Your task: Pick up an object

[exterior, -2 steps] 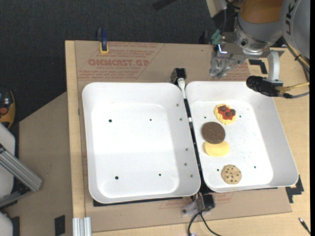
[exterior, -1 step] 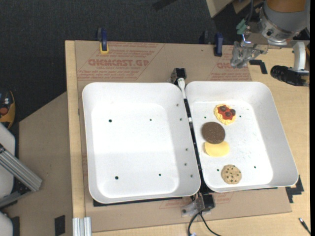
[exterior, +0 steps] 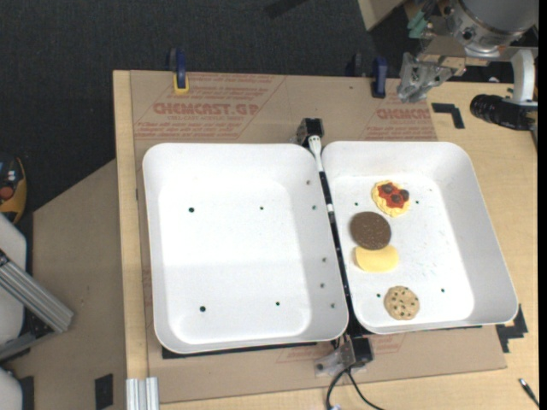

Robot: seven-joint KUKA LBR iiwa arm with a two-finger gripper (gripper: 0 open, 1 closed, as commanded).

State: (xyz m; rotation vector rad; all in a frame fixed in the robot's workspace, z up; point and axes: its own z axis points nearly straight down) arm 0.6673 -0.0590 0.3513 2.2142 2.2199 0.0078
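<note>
In the right bin (exterior: 461, 169) lie several flat toy foods in a column. Farthest back is a small yellow pizza with red topping (exterior: 391, 197). Below it sits a dark brown round cookie (exterior: 371, 230), touching a pale yellow disc (exterior: 377, 259). A tan chocolate-chip cookie (exterior: 401, 302) rests near the bin's front edge. My gripper (exterior: 416, 85) hangs high at the upper right, beyond the back rim of the right bin and well apart from all the items. Nothing sits between its fingers.
The left bin (exterior: 171, 229) stands beside the right one, the two joined along a black centre strip (exterior: 325, 199). Blue clamps (exterior: 179, 61) hold the cardboard base (exterior: 256, 101) at the back. A black fixture (exterior: 500, 109) sits at the far right.
</note>
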